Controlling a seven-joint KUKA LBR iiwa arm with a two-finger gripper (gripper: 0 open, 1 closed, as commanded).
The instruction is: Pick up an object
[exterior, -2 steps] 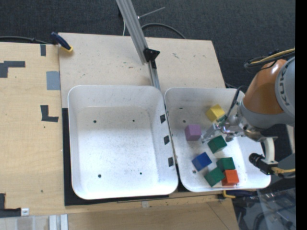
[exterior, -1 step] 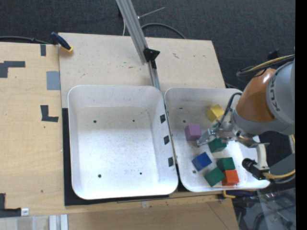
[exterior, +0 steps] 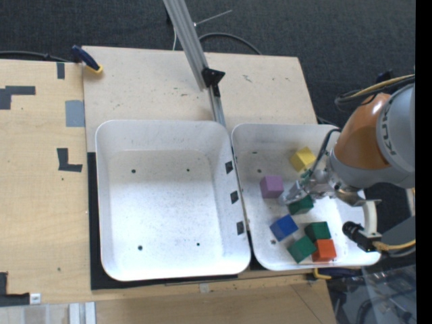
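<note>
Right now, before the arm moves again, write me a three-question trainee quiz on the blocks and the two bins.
1. True or false: the small yellow block lies in the shallow white bin on the view's right.
2. Multiple choice: which block lies beside the small orange block at that bin's near edge? A) the small purple block B) a small green block C) the yellow block
3. Fill in: the two-finger gripper is down over a dark ____ block.

Key: 1 true; 2 B; 3 green.
</note>
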